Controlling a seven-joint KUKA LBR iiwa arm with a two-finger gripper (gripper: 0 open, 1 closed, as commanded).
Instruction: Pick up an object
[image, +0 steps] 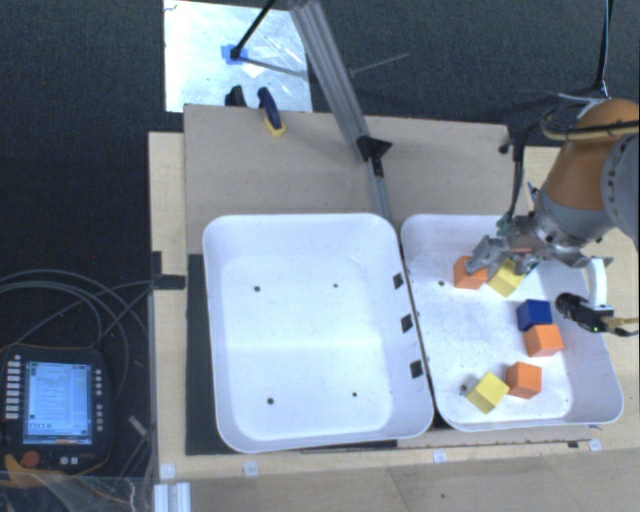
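Orange block (468, 273) and yellow block (506, 279) — small cubes lying side by side, touching or nearly so, in the upper part of the right bin (440, 395). Both appear to be rigid, light pieces with flat faces and sharp edges; judged from their look, they should neither deform nor break under a pinch, though smooth painted faces may slip if caught on a corner. The best hold is across two opposite flat faces, squarely. The closeness of the pair is the difficulty: a finger may have no room to pass between them.

The gripper (497, 256) hangs directly over these two blocks, low in the bin; whether its jaws are spread or pressed together cannot be told, and no block can be seen between them.

Further cubes lie well apart, toward the bin's right and lower side — a blue block (533, 313) touching an orange one (544, 340), and a second yellow block (488, 391) just beside another orange block (523, 379). The left bin (225, 240) adjoins.
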